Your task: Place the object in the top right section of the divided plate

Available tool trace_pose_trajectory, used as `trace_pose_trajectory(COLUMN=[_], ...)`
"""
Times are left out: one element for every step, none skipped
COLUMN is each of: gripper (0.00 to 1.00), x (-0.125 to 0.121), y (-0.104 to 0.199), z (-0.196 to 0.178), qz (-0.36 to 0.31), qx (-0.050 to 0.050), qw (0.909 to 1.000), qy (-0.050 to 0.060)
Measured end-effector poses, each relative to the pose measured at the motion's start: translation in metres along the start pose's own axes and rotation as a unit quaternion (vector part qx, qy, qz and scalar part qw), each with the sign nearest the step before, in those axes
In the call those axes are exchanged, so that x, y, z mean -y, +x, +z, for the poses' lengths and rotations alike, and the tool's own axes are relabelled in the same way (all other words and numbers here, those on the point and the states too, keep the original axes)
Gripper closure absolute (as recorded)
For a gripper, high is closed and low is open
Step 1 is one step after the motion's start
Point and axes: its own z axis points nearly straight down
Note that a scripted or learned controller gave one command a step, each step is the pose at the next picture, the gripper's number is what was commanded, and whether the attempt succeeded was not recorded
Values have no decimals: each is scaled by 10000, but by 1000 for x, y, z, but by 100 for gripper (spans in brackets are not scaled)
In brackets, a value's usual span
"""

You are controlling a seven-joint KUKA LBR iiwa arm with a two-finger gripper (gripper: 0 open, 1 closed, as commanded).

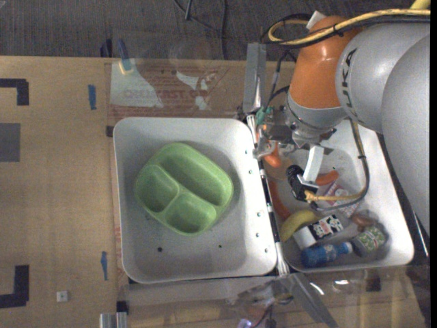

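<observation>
A green divided plate (183, 187) lies in the left white bin (136, 251), tilted on the diagonal, with nothing in its sections. My gripper (271, 141) hangs over the left edge of the right bin (399, 248), under the grey wrist with its orange band. Just below the gripper sits a small orange object (272, 160), partly covered by it. Whether the gripper touches it is unclear.
The right bin holds a yellow banana (296, 223), a black-and-white bottle (326, 228), a blue bottle (326, 253), a green packet (371, 240), a red-orange item (327, 178) and a pale card (338, 193). The bins' shared wall (263, 203) runs beside the gripper.
</observation>
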Motion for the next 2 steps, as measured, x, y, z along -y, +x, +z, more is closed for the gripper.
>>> trace_pose_trajectory(gripper=[100,100], x=[71,56], y=[42,99], z=[0,-9], qz=[-630,-755], qx=[2,4], qw=[9980,9971], qy=[-6,-29])
